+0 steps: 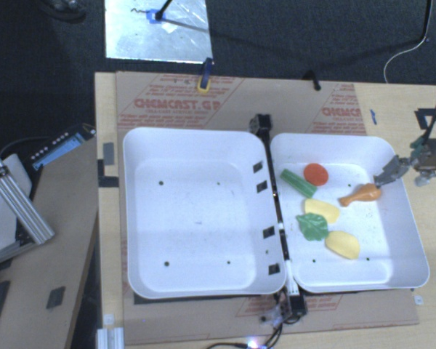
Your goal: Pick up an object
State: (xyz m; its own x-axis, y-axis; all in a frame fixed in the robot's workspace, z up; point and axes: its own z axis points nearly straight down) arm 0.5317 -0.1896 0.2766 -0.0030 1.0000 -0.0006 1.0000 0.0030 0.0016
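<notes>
Hovering near the right bin's [403,217] right rim, the end effector [389,171], whose closure I cannot tell, sits just beside the orange drumstick toy [361,193], so it should descend squarely over its thicker end before closing.

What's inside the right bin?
The right bin holds a green stick, red ball, orange drumstick, two yellow pieces, and a green leaf partly covering one.

Two white bins [196,151]; six toy foods [316,173] in right bin [403,260].
</notes>
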